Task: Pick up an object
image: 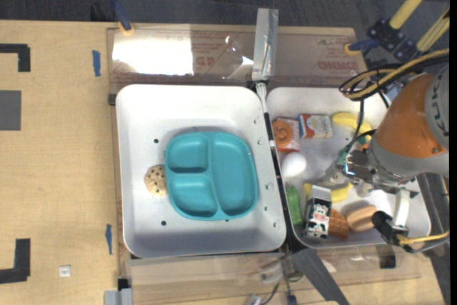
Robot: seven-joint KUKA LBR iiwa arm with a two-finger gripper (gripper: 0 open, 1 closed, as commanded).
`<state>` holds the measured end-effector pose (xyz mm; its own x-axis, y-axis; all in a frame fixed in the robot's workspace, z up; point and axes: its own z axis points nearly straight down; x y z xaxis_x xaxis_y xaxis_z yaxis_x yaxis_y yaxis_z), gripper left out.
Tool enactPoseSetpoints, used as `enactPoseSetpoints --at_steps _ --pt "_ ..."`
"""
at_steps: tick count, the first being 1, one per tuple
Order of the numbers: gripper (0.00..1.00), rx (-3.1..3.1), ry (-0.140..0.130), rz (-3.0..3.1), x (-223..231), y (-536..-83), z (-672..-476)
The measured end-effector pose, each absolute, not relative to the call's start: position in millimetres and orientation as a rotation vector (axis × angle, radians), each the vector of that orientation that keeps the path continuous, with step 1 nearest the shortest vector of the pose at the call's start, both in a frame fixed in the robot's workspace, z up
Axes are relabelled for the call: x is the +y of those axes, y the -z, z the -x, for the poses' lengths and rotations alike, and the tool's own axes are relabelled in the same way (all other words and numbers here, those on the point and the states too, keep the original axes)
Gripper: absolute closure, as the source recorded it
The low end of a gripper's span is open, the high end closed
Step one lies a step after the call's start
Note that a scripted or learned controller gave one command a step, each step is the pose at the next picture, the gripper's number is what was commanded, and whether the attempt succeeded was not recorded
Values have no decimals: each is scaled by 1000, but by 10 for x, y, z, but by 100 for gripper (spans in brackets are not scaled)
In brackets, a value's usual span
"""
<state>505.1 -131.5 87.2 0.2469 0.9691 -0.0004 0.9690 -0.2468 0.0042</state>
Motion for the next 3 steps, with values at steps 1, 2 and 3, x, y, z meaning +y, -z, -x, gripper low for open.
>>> enactPoseSetpoints --at_steps 1,2,3 --pt "100 1923 -9 -2475 -1312 -982 -5067" --pt "100 1612 -11 -2686 -973 -885 -4872" --pt "100 1532 -2 -2739 -958 -877 -4932"
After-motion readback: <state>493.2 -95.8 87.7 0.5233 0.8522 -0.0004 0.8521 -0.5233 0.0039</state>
